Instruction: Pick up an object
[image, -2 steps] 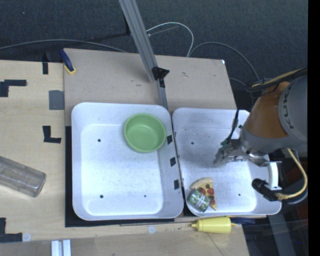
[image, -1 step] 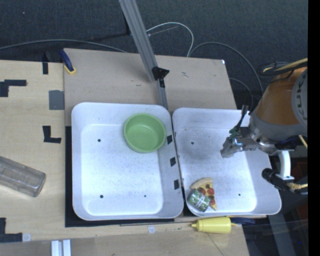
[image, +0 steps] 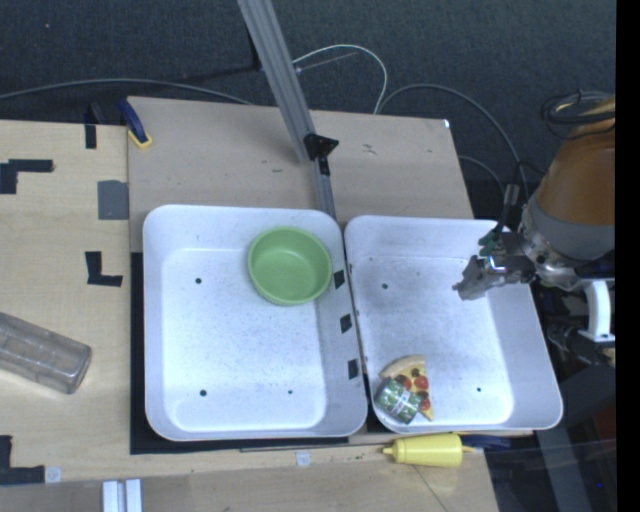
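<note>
One yellow bottle (image: 432, 450) lies by two bins (image: 240, 425), one green bowl (image: 290, 265) sits left, one pizza toy (image: 405, 390) sits right, below the pincer (image: 472, 284), whose grip I cannot tell.

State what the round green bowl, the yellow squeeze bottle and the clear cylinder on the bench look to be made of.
The round green bowl looks like matte plastic: even colour, no sharp glints. The yellow squeeze bottle also seems plastic, smooth and opaque with a soft sheen. The clear cylinder is see-through with pale highlights, so clear plastic or possibly glass; the picture leaves that open.
</note>
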